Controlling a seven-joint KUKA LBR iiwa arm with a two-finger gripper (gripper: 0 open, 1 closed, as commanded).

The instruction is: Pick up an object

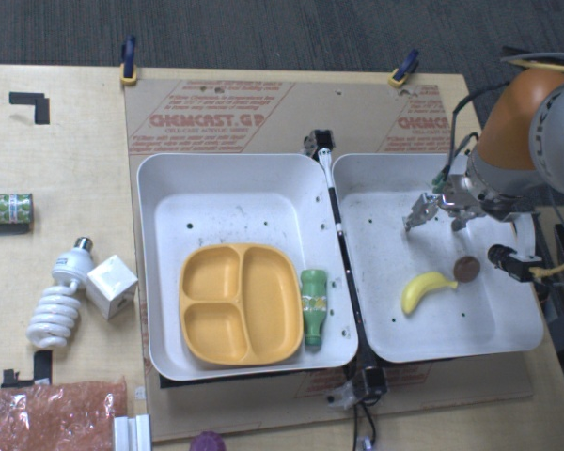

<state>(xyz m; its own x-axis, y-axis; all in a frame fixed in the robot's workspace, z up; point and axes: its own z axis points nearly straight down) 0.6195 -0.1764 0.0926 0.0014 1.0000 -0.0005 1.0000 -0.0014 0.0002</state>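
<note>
In the right bin [508,338] lie a yellow banana [426,289] and, just to its upper right, a small brown round object [466,269]. The left bin [160,252] holds a yellow divided plate [242,303] with a green bottle [314,306] along its right side. My gripper [435,218] hovers over the upper part of the right bin, above and slightly left of the brown object. Its fingers are spread open and nothing sits between them. The banana lies well below the fingertips.
A spiral light bulb [58,301], a white cube [112,286], a small green can [10,210] and a pink mesh bag [52,417] lie on the bench left of the bins. Blue clamps [129,59] hold the board's far edge.
</note>
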